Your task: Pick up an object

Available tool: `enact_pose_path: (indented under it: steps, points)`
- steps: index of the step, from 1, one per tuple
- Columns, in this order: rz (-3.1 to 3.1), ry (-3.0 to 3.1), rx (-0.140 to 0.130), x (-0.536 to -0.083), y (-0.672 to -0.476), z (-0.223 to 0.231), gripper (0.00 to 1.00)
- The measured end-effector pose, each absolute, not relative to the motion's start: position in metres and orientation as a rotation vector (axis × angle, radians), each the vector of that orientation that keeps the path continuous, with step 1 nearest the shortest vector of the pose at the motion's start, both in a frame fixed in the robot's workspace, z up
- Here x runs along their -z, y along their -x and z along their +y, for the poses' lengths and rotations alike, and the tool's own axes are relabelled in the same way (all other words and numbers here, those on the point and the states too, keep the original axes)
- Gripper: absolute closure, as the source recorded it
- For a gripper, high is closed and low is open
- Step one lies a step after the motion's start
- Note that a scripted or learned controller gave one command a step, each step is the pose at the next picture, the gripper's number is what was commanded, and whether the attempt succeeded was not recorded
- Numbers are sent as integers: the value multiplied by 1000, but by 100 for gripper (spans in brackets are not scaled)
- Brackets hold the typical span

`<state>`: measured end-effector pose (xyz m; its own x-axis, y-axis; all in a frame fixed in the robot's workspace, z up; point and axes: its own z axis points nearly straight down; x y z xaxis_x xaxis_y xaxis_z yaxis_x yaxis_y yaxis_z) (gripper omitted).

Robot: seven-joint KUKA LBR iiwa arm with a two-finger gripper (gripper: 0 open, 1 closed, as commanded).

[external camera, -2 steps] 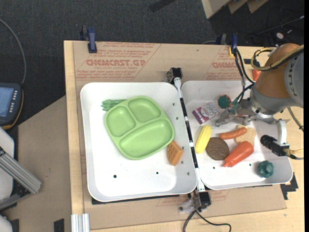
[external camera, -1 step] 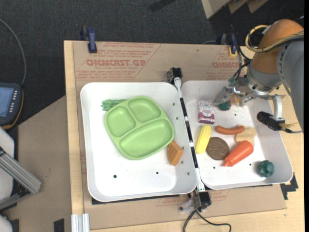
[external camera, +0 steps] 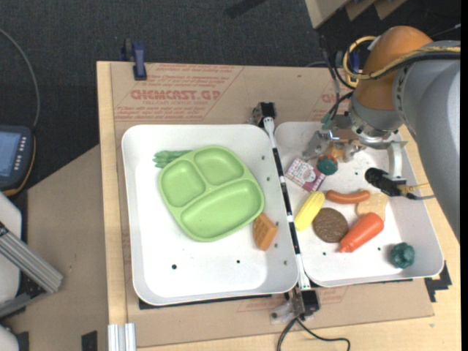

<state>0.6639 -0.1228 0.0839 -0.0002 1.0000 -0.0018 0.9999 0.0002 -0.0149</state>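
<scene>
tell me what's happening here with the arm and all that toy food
A grey and orange robot arm reaches in from the right, its tool low over the far corner of the right bin. That bin holds toy food: a corn cob, a sausage, a brown patty, a carrot and a pink packet. Nothing looks lifted yet. The left bin holds a green divided plate and an orange piece.

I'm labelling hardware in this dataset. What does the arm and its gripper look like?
The arm is smooth, rounded grey casing with a glossy orange band above the wrist. Yellow and dark cables loop beside that band. Below sits a metallic wrist flange, then the gripper, a small silver-grey metal assembly with dark parts.
</scene>
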Motion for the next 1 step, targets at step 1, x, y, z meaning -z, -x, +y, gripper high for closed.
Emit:
enact_pose_path:
  steps: [1]
  points:
    - [-2210, 2215, -26, -93, -662, -126, 100]
